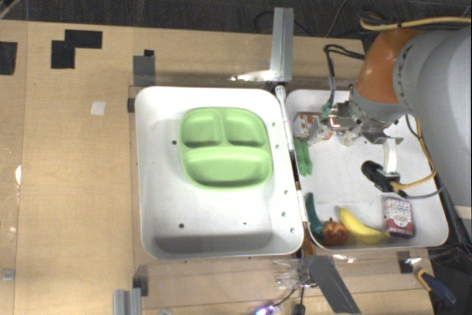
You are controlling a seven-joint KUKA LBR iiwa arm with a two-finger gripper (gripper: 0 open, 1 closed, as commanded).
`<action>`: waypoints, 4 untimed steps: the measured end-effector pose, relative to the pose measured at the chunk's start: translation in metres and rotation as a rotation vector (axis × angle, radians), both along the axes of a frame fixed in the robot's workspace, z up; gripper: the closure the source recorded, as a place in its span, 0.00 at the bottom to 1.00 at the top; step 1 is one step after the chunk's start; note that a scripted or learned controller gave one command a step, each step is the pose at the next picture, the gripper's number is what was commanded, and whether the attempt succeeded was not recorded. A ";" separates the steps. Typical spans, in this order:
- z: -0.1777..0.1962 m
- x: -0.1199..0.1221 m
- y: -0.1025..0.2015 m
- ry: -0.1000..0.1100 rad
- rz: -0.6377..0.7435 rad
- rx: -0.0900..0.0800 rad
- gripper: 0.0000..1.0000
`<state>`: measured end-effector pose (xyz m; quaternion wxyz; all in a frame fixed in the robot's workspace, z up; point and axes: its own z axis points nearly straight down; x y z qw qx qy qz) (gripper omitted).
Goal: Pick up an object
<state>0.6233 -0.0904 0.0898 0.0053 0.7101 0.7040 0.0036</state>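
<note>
A yellow banana (360, 226) lay flat and curved, with a reddish apple (334, 233) touching its left end and a small purple-and-white carton (398, 217) standing just beside its right end. A dark teal stick (313, 212) lay just left of the banana, beyond the apple. A bright green strip (302, 156) lay lengthways well above and left of it, with a small brown-and-white item (306, 125), too blurred to name, farther up still. Well to the banana's left, a pale green three-part plate (223, 146) lay flat, right side up.
</note>
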 end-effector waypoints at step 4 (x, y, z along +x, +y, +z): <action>0.002 -0.061 0.001 -0.006 0.121 -0.001 0.00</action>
